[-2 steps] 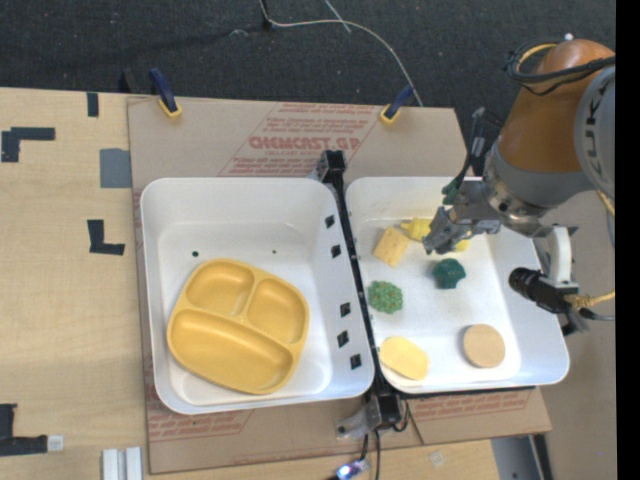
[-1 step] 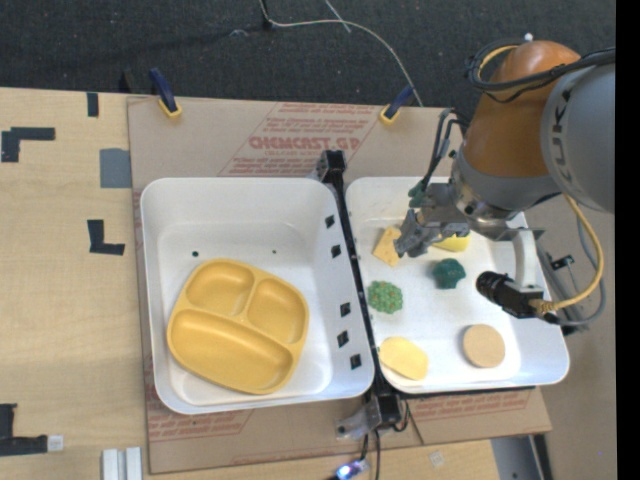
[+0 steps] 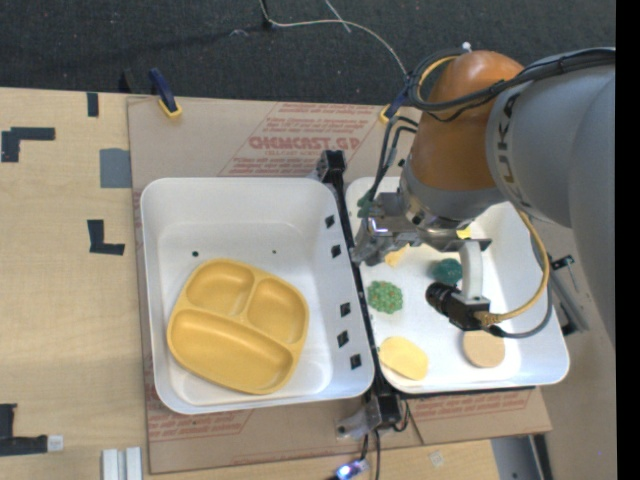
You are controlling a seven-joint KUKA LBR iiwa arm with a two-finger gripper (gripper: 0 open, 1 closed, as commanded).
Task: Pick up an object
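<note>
The yellow divided tray (image 3: 238, 324) lies in the left bin (image 3: 160, 208), red "CHEMCAST GP" print marks the cardboard (image 3: 290, 138) behind, and nothing looks lifted: the green piece (image 3: 384, 296) and pale-yellow piece (image 3: 404, 358) lie near the right bin (image 3: 540, 368)'s left wall, under the gripper (image 3: 415, 233), whose state I cannot tell.

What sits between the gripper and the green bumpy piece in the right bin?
Nothing visible. The green piece lies alone on the right bin floor, just below the gripper. The yellow piece and tan disc lie farther toward the near rim.
</note>
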